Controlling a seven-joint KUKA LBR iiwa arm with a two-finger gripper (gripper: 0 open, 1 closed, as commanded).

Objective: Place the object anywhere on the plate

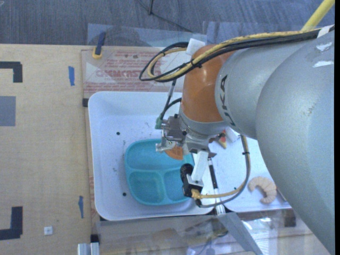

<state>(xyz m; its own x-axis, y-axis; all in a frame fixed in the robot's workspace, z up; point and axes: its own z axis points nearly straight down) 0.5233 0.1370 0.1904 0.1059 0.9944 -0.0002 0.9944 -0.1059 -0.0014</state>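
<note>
Grey carpet floor (53, 4) lies beyond the pale wooden benchtop (42, 142).

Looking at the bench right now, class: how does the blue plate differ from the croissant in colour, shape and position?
1. Colour: the blue plate is turquoise; the croissant is pale tan.
2. Shape: the plate is broad, rounded and split into compartments; the croissant is a small curved crescent.
3. Position: the plate lies in the left bin, partly under the arm; the croissant lies apart, on the white surface to the right.

Both rest flat on white surfaces.

croissant (264, 188) | right bin (244, 198) (near its front) | blue tape (71, 75) | bench (37, 158)
</note>
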